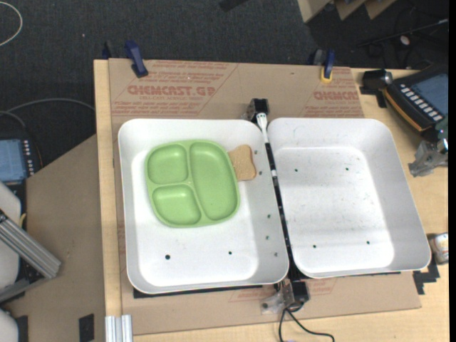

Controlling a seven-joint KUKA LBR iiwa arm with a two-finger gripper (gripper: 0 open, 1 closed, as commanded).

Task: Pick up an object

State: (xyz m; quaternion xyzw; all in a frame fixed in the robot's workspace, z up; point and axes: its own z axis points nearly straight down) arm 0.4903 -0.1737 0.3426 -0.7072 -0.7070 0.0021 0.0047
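A green divided plate (192, 184) lies in the upper part of the left bin (199, 262), with a tan slice-like piece (244, 162) touching its right edge. Both bins, including the right bin (335, 205), sit on a brown printed board (185, 84) held by a blue clamp (135, 58), with dark carpet (142, 13) beyond.

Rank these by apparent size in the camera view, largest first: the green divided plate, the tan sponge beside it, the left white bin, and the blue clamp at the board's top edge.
1. left white bin
2. green divided plate
3. tan sponge
4. blue clamp, though it looks close to the sponge in size, so those two are uncertain.
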